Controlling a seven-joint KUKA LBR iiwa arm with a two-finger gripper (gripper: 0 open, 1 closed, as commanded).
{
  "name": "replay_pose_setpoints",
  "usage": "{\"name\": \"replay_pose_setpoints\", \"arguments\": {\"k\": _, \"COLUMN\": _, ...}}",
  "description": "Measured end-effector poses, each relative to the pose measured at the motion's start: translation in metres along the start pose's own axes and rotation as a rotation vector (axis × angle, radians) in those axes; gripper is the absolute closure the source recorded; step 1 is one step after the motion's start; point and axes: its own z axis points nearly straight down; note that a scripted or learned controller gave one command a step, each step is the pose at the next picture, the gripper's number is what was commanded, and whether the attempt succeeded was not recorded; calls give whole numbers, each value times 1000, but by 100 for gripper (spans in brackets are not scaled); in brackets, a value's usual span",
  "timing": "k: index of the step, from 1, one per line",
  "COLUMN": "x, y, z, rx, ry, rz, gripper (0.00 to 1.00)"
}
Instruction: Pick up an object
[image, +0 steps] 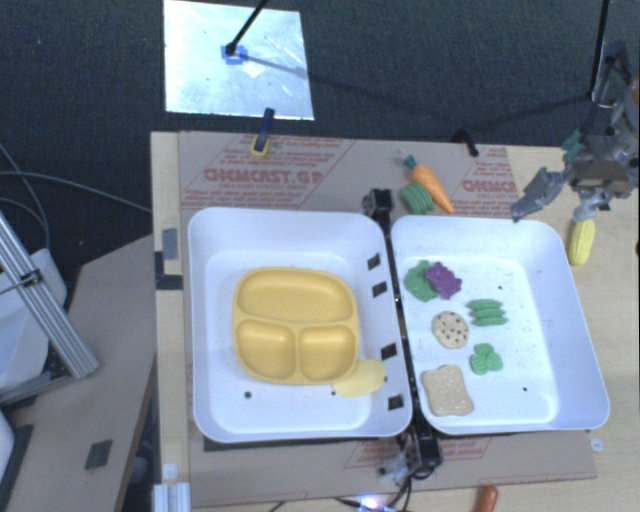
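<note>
**End effector parked outside the right bin, nothing picked yet**

In the camera view, your end effector (558, 195) hung at the far right, above the tabletop (330, 165) just past the back corner of the right bin (570, 300). Its two fingers were spread wide, one pointing down-left toward the bin's rim and the other down toward a yellow corn piece (581, 241) lying just outside that bin. Nothing sat between them.

The candidates lay mostly in the right bin: a purple grape cluster (443, 279) touching a green leafy piece (419, 285), a green bean pod (487, 312), a cookie (451, 329), a small green piece (486, 359) and a slice of toast (447, 390) near the front. A carrot (431, 181) rested on the tabletop behind the bins. The left bin (215, 250) carried a yellow divided tray (295, 323) with a yellow piece (359, 378) touching its front corner.

You were, I judge, at the approach step, with no grasp begun. The next move called for choosing one target, carrying the end effector over it, descending with the fingers straddling it, then closing. The cookie or toast stood apart from their neighbours and looked easier; both are flat, so the fingers would need to reach the bin floor.
</note>
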Motion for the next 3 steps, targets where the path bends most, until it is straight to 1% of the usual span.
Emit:
{"name": "replay_pose_setpoints", "arguments": {"k": 1, "x": 74, "y": -6, "z": -38, "rx": 11, "ry": 4, "rz": 0, "gripper": 0}}
{"name": "replay_pose_setpoints", "arguments": {"k": 2, "x": 175, "y": 1, "z": -160, "rx": 2, "ry": 6, "rz": -3, "gripper": 0}}
{"name": "replay_pose_setpoints", "arguments": {"k": 3, "x": 168, "y": 1, "z": -165, "rx": 12, "ry": 2, "rz": 3, "gripper": 100}}
